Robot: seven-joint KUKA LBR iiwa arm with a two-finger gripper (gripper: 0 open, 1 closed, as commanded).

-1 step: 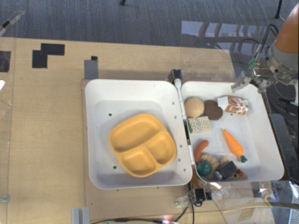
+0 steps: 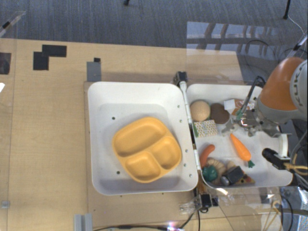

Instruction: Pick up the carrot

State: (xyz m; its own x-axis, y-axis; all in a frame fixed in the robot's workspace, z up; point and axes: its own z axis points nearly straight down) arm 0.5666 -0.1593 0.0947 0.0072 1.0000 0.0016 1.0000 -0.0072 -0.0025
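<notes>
Orange and grey, the arm (image 2: 288,93) bulks in from the right and covers the far right corner of the right bin (image 2: 219,89); its wrist hides most of the gripper (image 2: 243,121), so whether the fingers stand apart or together cannot be told, and nothing is seen clamped between them. Just below the gripper, close but apart from it, lies the carrot (image 2: 240,148), slanting on the bin floor with its green tip pointing away from the gripper toward the near right corner. Left of the gripper sit a dark brown round thing (image 2: 220,113) and, beyond that, a tan ball (image 2: 200,110), with a pale speckled block (image 2: 205,128) under them. A small white and orange thing right beside the gripper is half hidden by it and hard to name. Further below and to the left, a red chili-shaped piece (image 2: 206,153) leans toward a jumbled heap (image 2: 225,173) of small toys whose shapes are hard to separate. Well off to the left, in the left bin (image 2: 101,129), rests a yellow divided plate (image 2: 146,149).
</notes>
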